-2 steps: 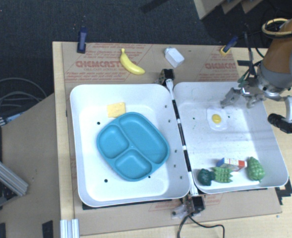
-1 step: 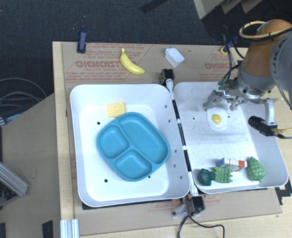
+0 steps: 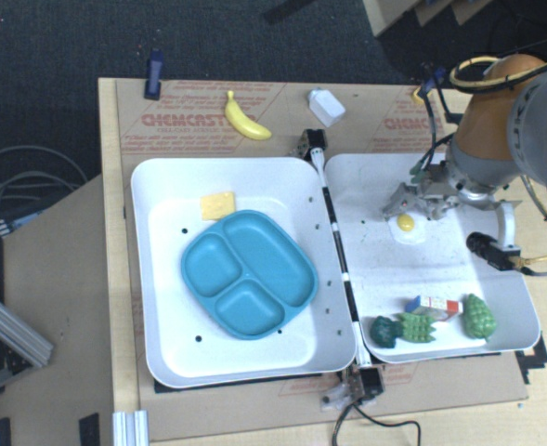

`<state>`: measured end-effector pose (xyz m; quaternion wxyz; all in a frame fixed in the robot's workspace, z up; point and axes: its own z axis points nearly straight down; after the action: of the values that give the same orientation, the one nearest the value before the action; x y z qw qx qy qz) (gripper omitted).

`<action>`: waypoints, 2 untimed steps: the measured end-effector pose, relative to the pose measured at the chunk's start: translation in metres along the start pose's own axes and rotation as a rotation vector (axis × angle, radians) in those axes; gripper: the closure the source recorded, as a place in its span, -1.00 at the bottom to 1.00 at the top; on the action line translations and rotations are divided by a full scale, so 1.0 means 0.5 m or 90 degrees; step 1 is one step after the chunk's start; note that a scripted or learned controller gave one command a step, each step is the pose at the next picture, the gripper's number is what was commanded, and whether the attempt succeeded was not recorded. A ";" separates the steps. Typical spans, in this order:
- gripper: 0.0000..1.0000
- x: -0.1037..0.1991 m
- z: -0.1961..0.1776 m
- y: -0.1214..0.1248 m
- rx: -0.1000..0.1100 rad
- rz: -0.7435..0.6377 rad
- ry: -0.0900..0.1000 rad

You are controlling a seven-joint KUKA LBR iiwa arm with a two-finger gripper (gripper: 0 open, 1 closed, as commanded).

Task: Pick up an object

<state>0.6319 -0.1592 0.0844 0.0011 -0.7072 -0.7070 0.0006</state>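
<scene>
1. Yellow-and-white toy (image 3: pixel 406 224): a small yellow lump on a pale round patch, resembling a toy fried egg. It is seen on the floor of the right bin (image 3: pixel 524 316), in the far half and towards the middle divider.
2. Nearest row, front wall of the right bin: a dark green toy (image 3: pixel 384 331) is noted in the near left corner, with a lighter green figure (image 3: pixel 421 327) touching it on the right. A small red, white and blue tube (image 3: pixel 436 306) lies just behind that figure. A knobbly green toy (image 3: pixel 478 316) sits near the right wall.
3. Left bin (image 3: pixel 145 193): a blue three-compartment plate (image 3: pixel 247 272) is lying flat across the middle, turned at a slant. A yellow block (image 3: pixel 218 205) is seen just beyond the plate's far edge, close to it; contact cannot be judged.
4. Gripper (image 3: pixel 420 203): it is positioned low in the right bin, just beyond the yellow-and-white toy and right at its far edge. Whether it is spread or closed cannot be told, and no grasp of the toy can be confirmed.
5. Arm: the grey body and orange band (image 3: pixel 496 110) are seen rising towards the far right.
6. Beyond the bins, on the printed cardboard (image 3: pixel 189 119): a toy banana (image 3: pixel 245 120), a small white box (image 3: pixel 326 107) and, at the far left edge, a small blue item (image 3: pixel 153 74) are noted, well apart from each other.
</scene>
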 end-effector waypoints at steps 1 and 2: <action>1.00 0.000 -0.022 0.002 -0.002 0.000 -0.001; -1.00 0.000 -0.022 0.002 -0.002 0.000 -0.001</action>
<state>0.6329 -0.1591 0.0952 -0.0004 -0.7072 -0.7070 -0.0003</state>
